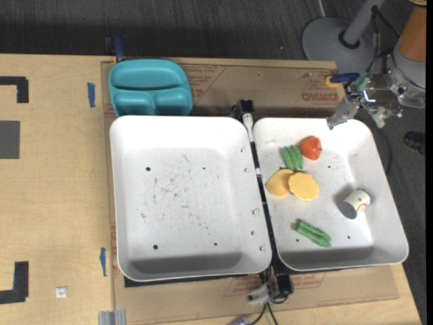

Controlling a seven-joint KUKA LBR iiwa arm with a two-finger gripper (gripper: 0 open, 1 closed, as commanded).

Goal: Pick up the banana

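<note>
Trouble is waiting for you: the gripper is hovering over the right bin's upper rim, grip state impossible to tell, while the banana is touching a yellow disc, risking a wrong grab.

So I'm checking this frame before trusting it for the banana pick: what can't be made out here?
- Pincer: small and blurred against the bench; open or shut unclear.
- Arm: cut off by the right and top edges.
- Banana: two yellow pieces overlap in the right bin; which is the banana, unclear.
</note>
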